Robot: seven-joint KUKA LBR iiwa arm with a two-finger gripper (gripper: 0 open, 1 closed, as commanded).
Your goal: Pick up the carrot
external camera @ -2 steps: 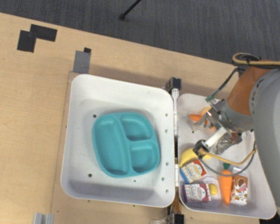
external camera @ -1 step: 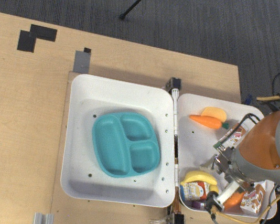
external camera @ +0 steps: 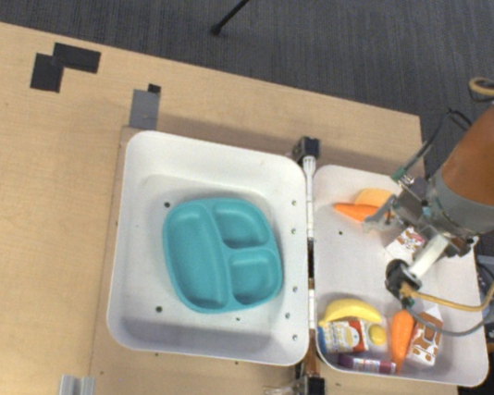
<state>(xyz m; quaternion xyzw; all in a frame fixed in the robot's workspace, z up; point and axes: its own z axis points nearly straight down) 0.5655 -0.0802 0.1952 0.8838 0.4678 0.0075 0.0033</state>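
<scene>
Camera view: carrot [external camera: 401, 335] apart from claw [external camera: 389, 214]

The divided plastic tray [external camera: 219, 253] is coloured teal, the tapered carrot [external camera: 401, 338] orange, the curved banana [external camera: 355, 310] yellow, the wooden bench [external camera: 39, 204] pale tan with black patches.

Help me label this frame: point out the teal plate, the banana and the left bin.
teal plate [external camera: 222, 253], camera view, its middle.
banana [external camera: 355, 309], camera view, middle of its curve.
left bin [external camera: 124, 246], camera view, its left wall.
</scene>
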